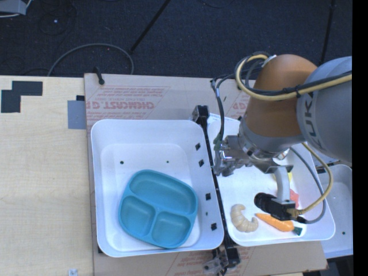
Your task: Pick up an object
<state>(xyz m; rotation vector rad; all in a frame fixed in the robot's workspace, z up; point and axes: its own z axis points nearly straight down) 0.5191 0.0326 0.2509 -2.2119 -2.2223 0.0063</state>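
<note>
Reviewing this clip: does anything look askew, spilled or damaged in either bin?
Nothing looks spilled or broken. The blue divided plate lies turned at an angle to the walls of the left bin. In the right bin, the pale croissant-shaped piece and orange carrot-like piece lie near the front wall, apart from the gripper.

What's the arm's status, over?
Gripper over right bin, at its inner side. Pale curved piece and orange stick lying apart from it. Blue divided tray in left bin.

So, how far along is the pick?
Nothing looks done yet: the cream curved piece and the orange carrot-like piece both lie in the right bin. In hand: the arm hangs over that bin. Left: grasp one and lift it.
</note>
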